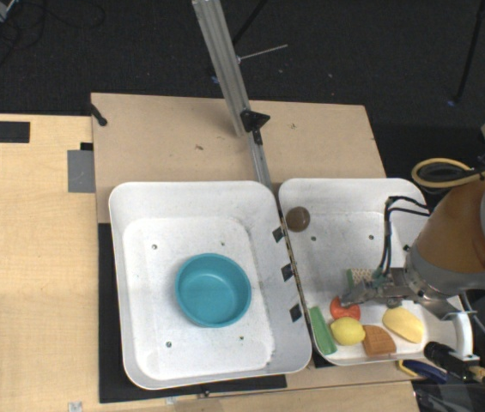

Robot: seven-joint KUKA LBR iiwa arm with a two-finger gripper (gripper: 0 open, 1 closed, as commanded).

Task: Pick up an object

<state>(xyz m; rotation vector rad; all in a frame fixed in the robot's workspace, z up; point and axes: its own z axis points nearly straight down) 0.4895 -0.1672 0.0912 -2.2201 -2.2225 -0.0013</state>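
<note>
Arm (452, 234) reaching in from right over right bin (345, 200), wrist bent low toward near corner. Gripper (364, 293) just above red object (342, 307), beside yellow lemon-like object (348, 331). Finger opening: cannot tell. Nothing visibly held. Teal bowl (214, 289) in left bin (139, 213).

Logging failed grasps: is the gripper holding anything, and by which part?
Cannot tell: the gripper sits low over the red object in the right bin, but no grip is visible.
</note>
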